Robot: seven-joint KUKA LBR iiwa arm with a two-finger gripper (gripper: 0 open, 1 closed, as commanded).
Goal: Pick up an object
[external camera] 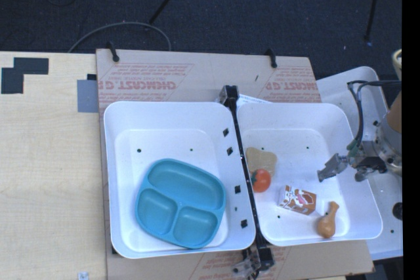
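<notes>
Gripper [346,167] hovers at the right bin's [357,129] right rim, fingers [328,169] spread apart, clamping nothing. Loose in that bin: tomato [262,180], small carton [298,200], tan gourd-shaped toy [327,221]. Left bin [125,121] carries a blue divided tray [180,202].

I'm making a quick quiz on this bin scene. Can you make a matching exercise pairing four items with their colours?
Things:
1. divided plate
2. tomato
3. gourd-shaped toy
4. small carton

Colours:
A. tan
B. white with red-brown print
C. blue
D. red-orange

Pairs: 1-C, 2-D, 3-A, 4-B
</notes>
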